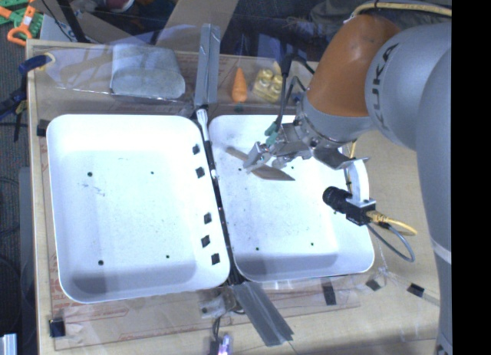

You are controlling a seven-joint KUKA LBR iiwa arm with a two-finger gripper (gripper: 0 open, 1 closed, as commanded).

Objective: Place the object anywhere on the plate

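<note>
Your arm (383,77), grey with an orange band, reaches in from the right over the desk (399,269) and hangs above the right bin (307,261). The left bin (123,215) lies beside it, the two touching along a central divider. No plate can be made out in either bin, so you cannot yet tell where the object is meant to go.

The tool (265,158) sits low over the far-left part of the right bin, near the divider. Whether it is spread or closed cannot be told at this angle. Just under its tip lies a flat brownish piece (270,171), thin and pointed, close above or on the bin floor; it may be the object, or partly shadow.

Beyond the bins, a small orange carrot-like toy (239,85) and a yellow toy (268,85) rest on the desk.

Risks: a thin flat piece gives you little to pinch, so the tool may slip off it. Working this near the divider, you may strike the bin wall.
</note>
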